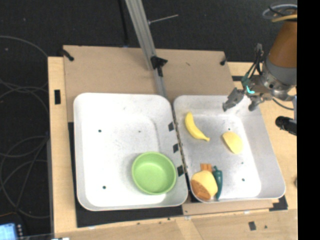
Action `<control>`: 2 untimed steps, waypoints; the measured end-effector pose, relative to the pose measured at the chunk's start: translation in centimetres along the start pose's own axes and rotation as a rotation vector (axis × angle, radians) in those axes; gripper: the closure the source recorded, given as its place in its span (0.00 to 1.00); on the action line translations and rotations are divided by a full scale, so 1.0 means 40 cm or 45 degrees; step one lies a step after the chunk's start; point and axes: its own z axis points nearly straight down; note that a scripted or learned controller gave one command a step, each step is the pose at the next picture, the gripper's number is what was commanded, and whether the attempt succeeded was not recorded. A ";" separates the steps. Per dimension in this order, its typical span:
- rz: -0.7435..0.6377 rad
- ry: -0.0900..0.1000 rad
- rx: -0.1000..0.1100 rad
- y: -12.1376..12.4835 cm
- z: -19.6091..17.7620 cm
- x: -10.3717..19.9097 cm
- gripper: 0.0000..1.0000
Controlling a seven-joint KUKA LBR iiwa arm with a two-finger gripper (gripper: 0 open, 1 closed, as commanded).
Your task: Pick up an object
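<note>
Above the far right corner of the right bin (260,149), the claw (242,103) hangs with its two fingers spread apart, pinching nothing. Nearer in that bin lie a yellow banana (195,127), a pale yellow lump (232,142), and an orange-and-green toy (206,183) at the near left corner. A green bowl (154,172) sits in the left bin (100,119).

Tan bench (115,69) w/ 2 white bins: left bin (115,119), right bin (255,159).

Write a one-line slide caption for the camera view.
Open pincer poised over the right bin's far corner, above a banana and other toy foods; green bowl in the left bin.
</note>
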 end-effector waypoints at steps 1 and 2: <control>0.004 -0.001 0.006 -0.014 0.115 0.013 0.00; 0.006 0.000 0.006 -0.029 0.266 0.014 0.00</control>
